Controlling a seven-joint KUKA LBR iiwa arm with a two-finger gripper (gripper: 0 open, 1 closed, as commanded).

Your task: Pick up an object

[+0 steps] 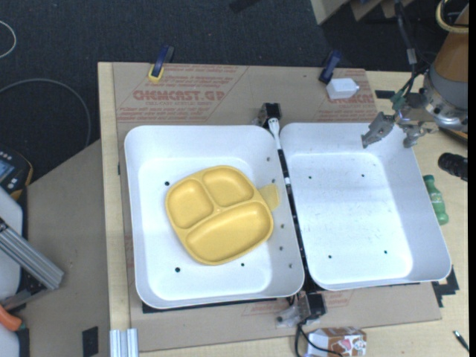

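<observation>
A yellow divided plate [219, 214] with three compartments lies in the left white bin [141, 199], about at its middle. The right white bin [416, 236] has a bare, speckled floor. My gripper [393, 134] hangs over the far right corner of the right bin, well away from the plate. Its two fingers [375, 131] stand spread apart with nothing between them, so it is open. The grey wrist with the orange band reaches in from the upper right.
A green marker [436, 198] lies just outside the right bin's right rim. A black clamp [271, 114] sits where the bins meet at the back. Blue clips [160, 62] and a white block [342, 88] rest on the cardboard behind the bins.
</observation>
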